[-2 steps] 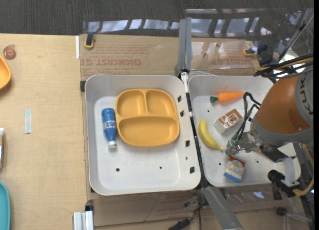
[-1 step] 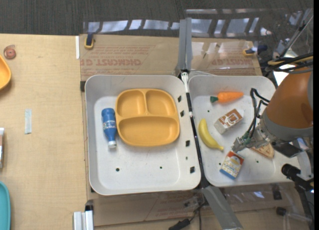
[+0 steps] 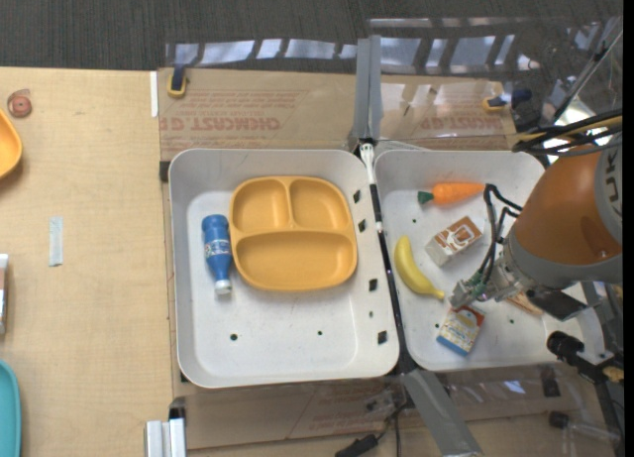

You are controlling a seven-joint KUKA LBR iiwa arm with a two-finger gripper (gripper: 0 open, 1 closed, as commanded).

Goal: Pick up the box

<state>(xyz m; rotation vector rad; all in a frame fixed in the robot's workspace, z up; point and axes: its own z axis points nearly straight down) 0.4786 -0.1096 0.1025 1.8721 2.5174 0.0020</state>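
Printed cardboard box (image 3: 455, 240), smooth matt plastic bins (image 3: 188, 277), glossy orange plate (image 3: 294, 232)

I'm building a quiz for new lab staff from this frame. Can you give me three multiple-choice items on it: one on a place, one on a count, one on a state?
1. Where does the yellow divided plate lie?
A. in the left bin
B. in the right bin
C. on the wooden bench

2. How many compartments does that plate have?
A. two
B. three
C. five

3. How does the blue bottle rest?
A. upright
B. on its side
C. on top of the plate

Answers:
1. A: the plate sits inside the left bin, beside the bottle.
2. B: two small sections sit above one wide one.
3. B: it lies lengthwise on the bin floor, white cap toward the bin's near edge, left of the plate.
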